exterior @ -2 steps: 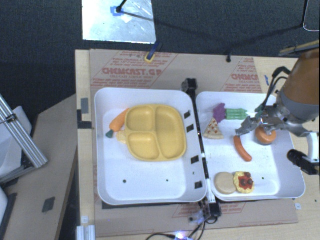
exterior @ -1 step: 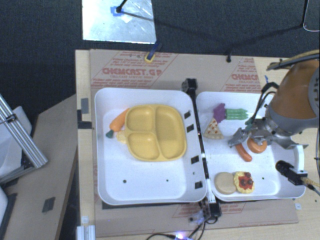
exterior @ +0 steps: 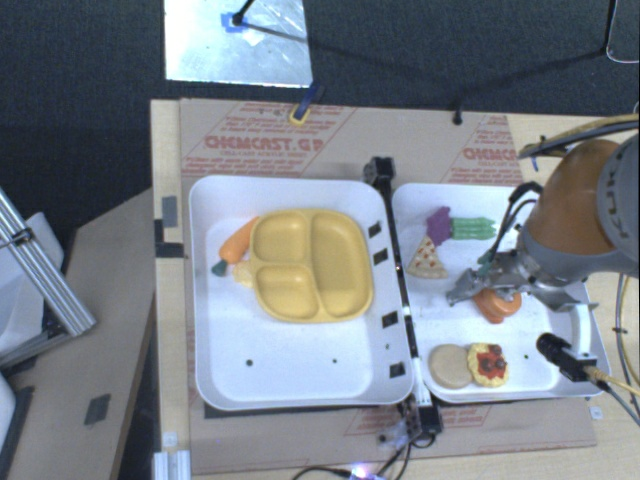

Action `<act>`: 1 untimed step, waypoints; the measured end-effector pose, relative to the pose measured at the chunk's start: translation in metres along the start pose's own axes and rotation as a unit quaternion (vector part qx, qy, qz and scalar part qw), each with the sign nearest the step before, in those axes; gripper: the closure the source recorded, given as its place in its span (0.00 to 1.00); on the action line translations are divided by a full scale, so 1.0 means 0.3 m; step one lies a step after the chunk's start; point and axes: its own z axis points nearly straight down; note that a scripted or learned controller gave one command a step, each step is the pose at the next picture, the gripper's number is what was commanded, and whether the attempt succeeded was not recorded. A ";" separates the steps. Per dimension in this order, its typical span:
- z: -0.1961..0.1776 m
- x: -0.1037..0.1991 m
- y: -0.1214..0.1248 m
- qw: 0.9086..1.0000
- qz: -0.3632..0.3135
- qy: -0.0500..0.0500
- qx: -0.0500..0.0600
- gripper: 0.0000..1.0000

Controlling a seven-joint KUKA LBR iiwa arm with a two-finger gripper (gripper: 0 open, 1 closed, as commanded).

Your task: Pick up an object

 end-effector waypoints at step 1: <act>0.080 0.000 0.011 1.000 0.000 -0.001 -0.005 0.00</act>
